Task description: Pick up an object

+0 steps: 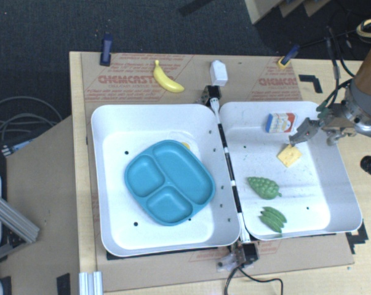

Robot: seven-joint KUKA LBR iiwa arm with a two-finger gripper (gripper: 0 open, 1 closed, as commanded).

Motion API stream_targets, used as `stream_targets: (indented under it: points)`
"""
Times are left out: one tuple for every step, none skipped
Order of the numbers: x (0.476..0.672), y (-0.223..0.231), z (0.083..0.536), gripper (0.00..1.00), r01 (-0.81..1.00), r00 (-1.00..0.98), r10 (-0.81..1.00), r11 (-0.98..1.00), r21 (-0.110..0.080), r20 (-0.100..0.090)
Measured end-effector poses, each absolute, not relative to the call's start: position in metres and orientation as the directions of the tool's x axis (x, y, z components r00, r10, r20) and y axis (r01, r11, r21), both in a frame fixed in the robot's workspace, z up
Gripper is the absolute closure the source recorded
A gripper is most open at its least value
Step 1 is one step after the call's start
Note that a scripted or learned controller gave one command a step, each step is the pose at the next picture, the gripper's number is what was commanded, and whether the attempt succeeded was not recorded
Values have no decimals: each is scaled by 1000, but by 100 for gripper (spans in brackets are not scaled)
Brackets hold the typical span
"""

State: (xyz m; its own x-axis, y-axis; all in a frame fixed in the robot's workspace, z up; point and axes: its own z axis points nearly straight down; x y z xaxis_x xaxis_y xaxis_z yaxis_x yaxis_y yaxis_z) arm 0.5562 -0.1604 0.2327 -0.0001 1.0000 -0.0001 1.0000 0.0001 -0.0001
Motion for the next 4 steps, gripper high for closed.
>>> stream_targets:
  points:
    - [585, -168, 178, 0, 1000, -1, 1000, 1, -2, 1]
    - [594, -189, 146, 0, 1000, 1, 1000, -1, -2, 0]
    - [600, -180, 84, 0, 1000, 0, 1000, 0, -3, 1]
    - [603, -182, 98, 100, 1000, 0, 1000, 0, 8, -4]
